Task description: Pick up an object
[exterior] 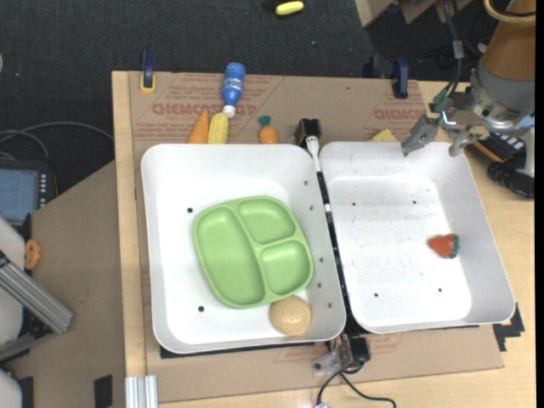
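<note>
Gripper (436,135) is seen above the right bin's (387,308) far rim, fingers spread apart, nothing between them. Nearest, a tan ball (291,315) is found touching the green divided plate (252,250) in the left bin (170,308); farther right, a red strawberry (443,245) is noted on the right bin's floor, well apart from the gripper.

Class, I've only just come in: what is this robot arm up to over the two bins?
The arm's hand is open and holds nothing, poised at the far edge of the right bin. A small red strawberry toy lies in that bin, apart from the hand. The left bin holds a green tray with a tan ball beside it. Nothing has been picked up yet.
</note>
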Available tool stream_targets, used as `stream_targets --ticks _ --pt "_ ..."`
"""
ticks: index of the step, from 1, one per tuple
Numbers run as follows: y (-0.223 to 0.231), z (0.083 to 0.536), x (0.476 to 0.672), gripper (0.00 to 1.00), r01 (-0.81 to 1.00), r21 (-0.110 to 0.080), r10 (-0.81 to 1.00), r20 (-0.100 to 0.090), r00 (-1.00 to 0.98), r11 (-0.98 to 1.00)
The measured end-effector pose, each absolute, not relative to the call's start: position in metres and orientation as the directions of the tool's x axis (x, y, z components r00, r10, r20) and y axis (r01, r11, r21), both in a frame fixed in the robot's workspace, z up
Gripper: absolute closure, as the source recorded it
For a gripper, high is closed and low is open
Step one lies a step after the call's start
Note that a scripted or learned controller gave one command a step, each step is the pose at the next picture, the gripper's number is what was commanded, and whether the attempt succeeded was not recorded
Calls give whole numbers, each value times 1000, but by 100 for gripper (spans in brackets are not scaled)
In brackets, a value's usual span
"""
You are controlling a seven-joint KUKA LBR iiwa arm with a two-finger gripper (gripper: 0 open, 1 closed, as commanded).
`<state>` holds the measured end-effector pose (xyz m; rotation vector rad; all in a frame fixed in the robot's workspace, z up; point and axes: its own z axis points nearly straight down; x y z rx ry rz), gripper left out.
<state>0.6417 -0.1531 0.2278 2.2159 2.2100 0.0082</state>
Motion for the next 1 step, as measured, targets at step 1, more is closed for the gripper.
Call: stream_targets --ticks 1 --pt "-181 160 573 0 1000 -9 1000 2 5 -5"
